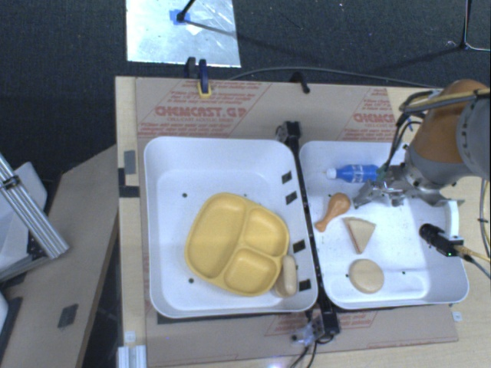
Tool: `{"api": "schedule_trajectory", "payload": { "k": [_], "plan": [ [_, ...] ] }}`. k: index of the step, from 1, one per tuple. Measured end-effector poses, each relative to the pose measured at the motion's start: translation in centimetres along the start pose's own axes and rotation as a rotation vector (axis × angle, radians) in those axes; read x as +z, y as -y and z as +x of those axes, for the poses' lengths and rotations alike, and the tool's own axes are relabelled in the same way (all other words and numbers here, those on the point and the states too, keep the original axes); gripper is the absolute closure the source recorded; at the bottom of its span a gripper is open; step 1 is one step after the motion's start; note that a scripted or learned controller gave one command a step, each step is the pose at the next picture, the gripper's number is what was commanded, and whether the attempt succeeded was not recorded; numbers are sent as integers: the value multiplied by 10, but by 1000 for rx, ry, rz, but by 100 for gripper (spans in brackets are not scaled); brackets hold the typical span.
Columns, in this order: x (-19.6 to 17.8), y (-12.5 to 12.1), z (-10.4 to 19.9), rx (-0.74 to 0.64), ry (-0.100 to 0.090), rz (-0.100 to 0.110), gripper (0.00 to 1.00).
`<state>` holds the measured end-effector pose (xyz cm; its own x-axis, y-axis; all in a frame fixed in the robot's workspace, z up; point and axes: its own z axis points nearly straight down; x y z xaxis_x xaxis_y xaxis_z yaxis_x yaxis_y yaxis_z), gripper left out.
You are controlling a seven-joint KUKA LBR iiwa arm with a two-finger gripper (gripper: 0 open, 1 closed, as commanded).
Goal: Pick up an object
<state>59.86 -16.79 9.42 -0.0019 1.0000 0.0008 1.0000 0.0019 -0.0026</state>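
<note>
The right bin (449, 282) holds a blue bottle (354, 173) lying on its side at the far left, a tan drumstick-shaped piece (332, 209), a pale wedge (359, 232) and a round tan bun (367, 275). My gripper (380, 191) hangs low over this bin, just right of the drumstick and below the bottle's right end, which it partly covers. The wedge lies a little in front of it. Nothing shows in its grasp.
In the left bin (169, 205) lie a yellow divided plate (234, 240) and a beige roll (288, 275) at the plate's front right corner. A black divider (303, 205) runs between the bins. The grey and orange arm (449, 133) crosses the right bin's far right corner.
</note>
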Motion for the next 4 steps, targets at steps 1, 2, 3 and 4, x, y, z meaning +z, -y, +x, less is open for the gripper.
{"api": "schedule_trajectory", "payload": {
  "k": [1,2,3,4],
  "plan": [
    [9,-1,0,0,1,-4,0],
    [-2,-2,0,0,2,-7,100],
    [-62,3,-7,3,3,-9,100],
    [-116,1,-7,-2,3,-10,100]
  ]
}}
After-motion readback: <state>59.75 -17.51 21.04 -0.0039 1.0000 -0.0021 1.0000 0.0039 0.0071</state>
